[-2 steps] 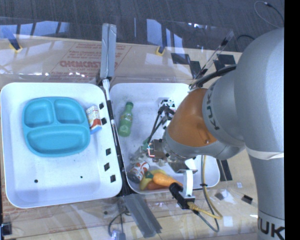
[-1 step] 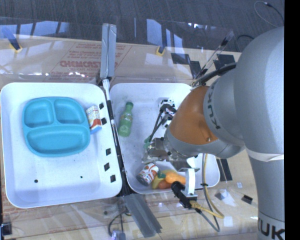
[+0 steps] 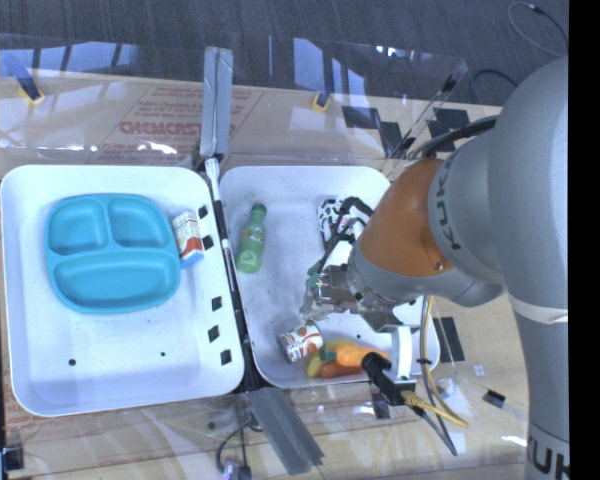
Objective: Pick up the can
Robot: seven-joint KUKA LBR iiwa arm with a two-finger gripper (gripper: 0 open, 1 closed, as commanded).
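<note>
A small red-and-white can [image 3: 300, 343] lies on its side near the front edge of the right bin [image 3: 280, 193]. My gripper [image 3: 316, 296] hangs just above and slightly behind it, at the end of the grey arm with the orange band [image 3: 405, 233]. I see nothing held in the gripper. A second small red-and-white container [image 3: 188, 236] leans against the right wall of the left bin [image 3: 110, 378], beside the blue plate [image 3: 110, 251].
A green bottle [image 3: 251, 238] lies in the right bin's left half. A black-and-white object [image 3: 335, 216] sits near the back, partly under the arm. An orange, carrot-like item [image 3: 348, 358] rests right of the can. The arm covers the bin's right side.
</note>
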